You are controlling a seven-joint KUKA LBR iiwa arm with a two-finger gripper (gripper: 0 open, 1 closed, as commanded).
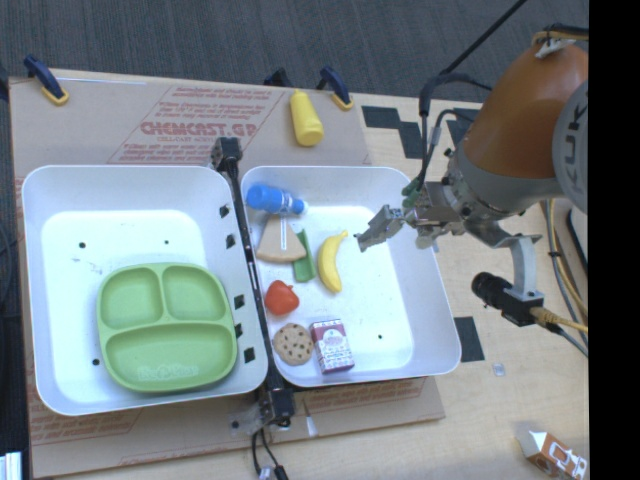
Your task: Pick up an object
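Shows dark two-finger gripper (pixel 378 230) poised just inside right edge of right shallow white bin (pixel 425 298), spread-or-pressed state not discernible, likely lined up for yellow plastic banana (pixel 330 261) lying loose mid-bin, near, unobstructed on that side.

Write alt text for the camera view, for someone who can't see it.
A grey robot arm's gripper hovers over the right white bin, which holds a yellow toy banana, blue bottle, sandwich wedge, red pepper, cookie and small red carton. The left white bin holds a green divided plate.
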